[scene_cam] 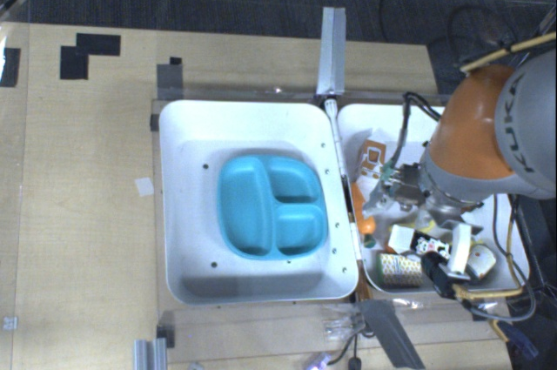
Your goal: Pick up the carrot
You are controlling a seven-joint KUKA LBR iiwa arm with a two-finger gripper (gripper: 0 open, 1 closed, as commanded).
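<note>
Robot gripper (383, 185) hangs over the right bin (418, 120); the carrot (367, 225) lies just near-left of it. Its opening cannot be told.

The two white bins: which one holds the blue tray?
The left bin holds the blue tray; the right bin, under the arm, holds small mixed items.

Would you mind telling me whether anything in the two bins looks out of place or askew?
Nothing is spilled or broken. The blue tray lies flat in the left bin. The carrot sits wedged against the right bin's left wall, crowded by the arm and other items.
</note>
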